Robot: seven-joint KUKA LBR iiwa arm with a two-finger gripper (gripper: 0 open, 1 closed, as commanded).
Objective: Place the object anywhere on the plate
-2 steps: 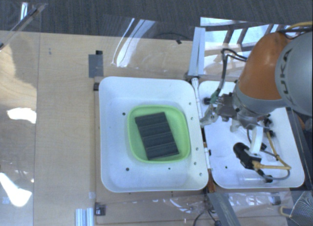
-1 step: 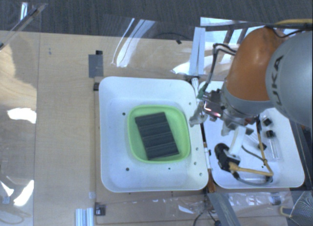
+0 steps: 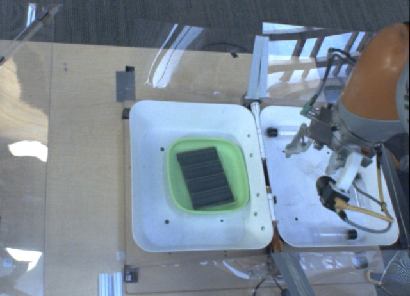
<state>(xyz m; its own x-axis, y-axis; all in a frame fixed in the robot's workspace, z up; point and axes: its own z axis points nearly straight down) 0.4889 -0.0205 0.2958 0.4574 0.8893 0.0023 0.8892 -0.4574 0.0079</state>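
Note:
A dark grey ribbed block (image 3: 205,177) lies flat on the green plate (image 3: 240,173) in the middle of the left bin (image 3: 147,160). It sits fully inside the plate's rim, turned slightly askew. My gripper (image 3: 296,143) hangs over the upper left part of the right bin (image 3: 288,224), well to the right of the plate and apart from the block. I see nothing held in it. The grey and orange wrist hides the bin's upper right corner.
A small clear tube with a black cap (image 3: 274,132) lies by the right bin's upper left wall. Another such tube (image 3: 334,233) lies near its front edge. A metal post (image 3: 258,70) stands behind the divide between the bins.

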